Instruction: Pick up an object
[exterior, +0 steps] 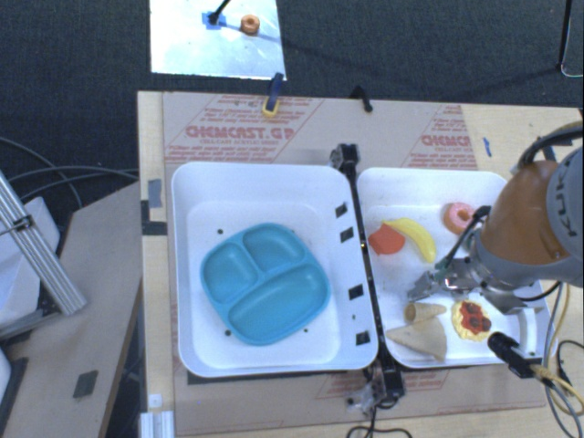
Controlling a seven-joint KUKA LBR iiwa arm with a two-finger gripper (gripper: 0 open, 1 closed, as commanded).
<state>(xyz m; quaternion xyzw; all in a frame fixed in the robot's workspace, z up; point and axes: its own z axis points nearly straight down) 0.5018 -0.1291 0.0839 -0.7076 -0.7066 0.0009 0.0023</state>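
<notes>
The right bin (429,182) holds several toy foods. A yellow banana (416,238) lies beside a red-orange piece (387,239), and a pink donut (458,215) sits further back. Near the front are a small pizza (472,318), a tan wedge (421,339) and a little tan piece (425,311). My gripper (431,286) hangs low over the middle of this bin, just above the little tan piece and in front of the banana. I see nothing clearly held in it.
The left bin (265,179) carries a blue divided plate (265,283). A black divider (358,245) runs between the bins. The grey arm with its orange band (529,217) covers the right bin's far right side. Cables (547,372) trail at the front right.
</notes>
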